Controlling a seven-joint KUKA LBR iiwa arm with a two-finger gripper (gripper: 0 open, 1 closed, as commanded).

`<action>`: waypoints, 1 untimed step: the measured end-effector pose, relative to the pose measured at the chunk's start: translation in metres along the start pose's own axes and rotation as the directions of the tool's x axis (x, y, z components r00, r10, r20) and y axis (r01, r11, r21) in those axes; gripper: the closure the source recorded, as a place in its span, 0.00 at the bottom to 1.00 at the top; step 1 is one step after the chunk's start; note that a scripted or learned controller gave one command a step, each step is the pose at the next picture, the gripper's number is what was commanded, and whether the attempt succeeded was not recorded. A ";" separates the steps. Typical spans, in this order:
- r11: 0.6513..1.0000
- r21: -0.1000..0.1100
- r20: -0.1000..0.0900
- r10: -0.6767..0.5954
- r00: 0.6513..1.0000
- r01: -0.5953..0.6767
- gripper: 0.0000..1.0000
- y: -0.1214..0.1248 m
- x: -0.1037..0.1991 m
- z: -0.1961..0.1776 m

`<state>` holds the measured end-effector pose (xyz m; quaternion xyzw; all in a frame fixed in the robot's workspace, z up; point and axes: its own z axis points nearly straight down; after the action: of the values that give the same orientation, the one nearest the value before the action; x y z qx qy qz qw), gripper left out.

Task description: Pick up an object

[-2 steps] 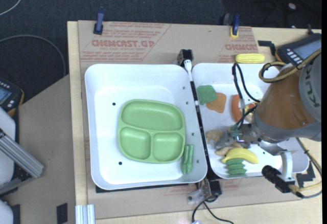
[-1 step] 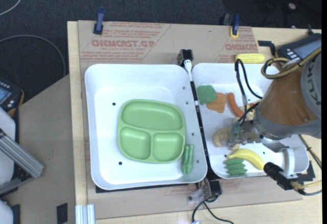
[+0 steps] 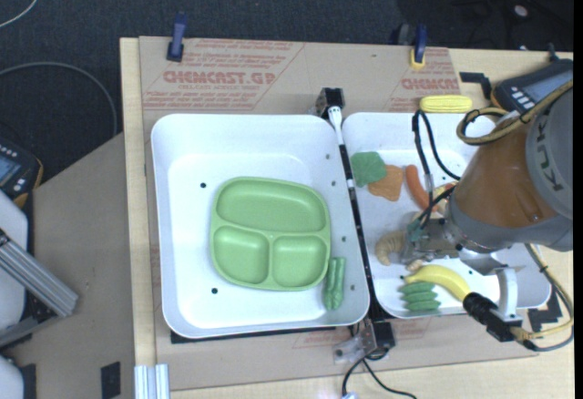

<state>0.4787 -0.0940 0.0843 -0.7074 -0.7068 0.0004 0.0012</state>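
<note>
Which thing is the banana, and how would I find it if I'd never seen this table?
Look at the right white bin, the one under the grey and orange arm. Go to its near edge, just below the claw, where the banana lies. It is the curved bright yellow thing, beside a ridged green toy; nothing else in that bin is yellow.

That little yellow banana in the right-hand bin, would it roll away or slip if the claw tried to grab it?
The curved yellow toy banana looks smooth and glossy, so it might slip between hard fingers. Its bend probably stops it rolling far; it would more likely pivot or rock. It lies against a ribbed green piece, which could shift along with it if pushed.
</note>
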 end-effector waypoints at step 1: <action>1.000 -0.002 0.001 -0.001 1.000 0.001 1.00 0.000 -0.005 0.000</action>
<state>0.4789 -0.0993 0.0845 -0.7072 -0.7070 -0.0001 0.0001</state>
